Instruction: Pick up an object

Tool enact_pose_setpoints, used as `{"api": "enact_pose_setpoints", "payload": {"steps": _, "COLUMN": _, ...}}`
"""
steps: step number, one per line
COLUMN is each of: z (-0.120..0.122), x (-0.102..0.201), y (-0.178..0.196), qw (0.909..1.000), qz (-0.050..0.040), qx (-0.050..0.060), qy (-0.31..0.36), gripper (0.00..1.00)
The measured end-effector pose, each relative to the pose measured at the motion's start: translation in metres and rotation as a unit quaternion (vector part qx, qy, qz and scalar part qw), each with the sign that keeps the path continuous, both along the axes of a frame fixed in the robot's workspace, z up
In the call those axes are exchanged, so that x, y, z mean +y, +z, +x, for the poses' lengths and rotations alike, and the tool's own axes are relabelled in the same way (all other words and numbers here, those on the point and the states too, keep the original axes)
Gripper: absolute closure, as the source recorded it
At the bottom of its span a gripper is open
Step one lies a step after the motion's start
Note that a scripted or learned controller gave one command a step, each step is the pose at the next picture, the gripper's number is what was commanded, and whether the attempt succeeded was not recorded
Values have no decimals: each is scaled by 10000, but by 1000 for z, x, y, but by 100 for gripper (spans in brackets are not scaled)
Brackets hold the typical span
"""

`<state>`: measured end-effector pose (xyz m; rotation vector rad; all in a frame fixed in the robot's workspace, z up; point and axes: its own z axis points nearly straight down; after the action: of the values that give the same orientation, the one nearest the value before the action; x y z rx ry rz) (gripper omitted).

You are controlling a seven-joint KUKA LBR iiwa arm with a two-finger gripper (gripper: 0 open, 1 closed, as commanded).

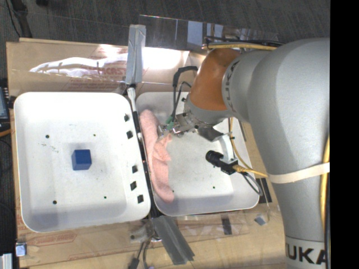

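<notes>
Left bin is wide open: just a blue cube sitting left of the middle, with bare floor all round it. Right bin is way tighter. A pink cloth runs down its left wall almost to the near edge, and the arm hangs over the upper right part. The gripper sits right by the cloth's upper end. The only free floor there is the lower middle.
</notes>
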<state>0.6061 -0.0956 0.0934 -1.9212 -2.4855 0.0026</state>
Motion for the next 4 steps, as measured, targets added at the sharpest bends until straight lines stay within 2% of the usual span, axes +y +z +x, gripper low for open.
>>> {"api": "enact_pose_setpoints", "payload": {"steps": 1, "z": 0, "x": 1, "y": 10, "qw": 10000, "qz": -2, "qx": 12, "qy": 26, "gripper": 100}}
{"api": "enact_pose_setpoints", "payload": {"steps": 2, "z": 0, "x": 0, "y": 10, "qw": 10000, "qz": -6, "qx": 10, "qy": 24, "gripper": 0}}
{"api": "enact_pose_setpoints", "payload": {"steps": 3, "z": 40, "x": -25, "y": 0, "qw": 9966, "qz": 4, "qx": 1, "qy": -821, "gripper": 0}}
{"api": "enact_pose_setpoints", "payload": {"steps": 4, "z": -26, "x": -51, "y": -1, "qw": 9977, "qz": 10, "qx": 5, "qy": -679, "gripper": 0}}
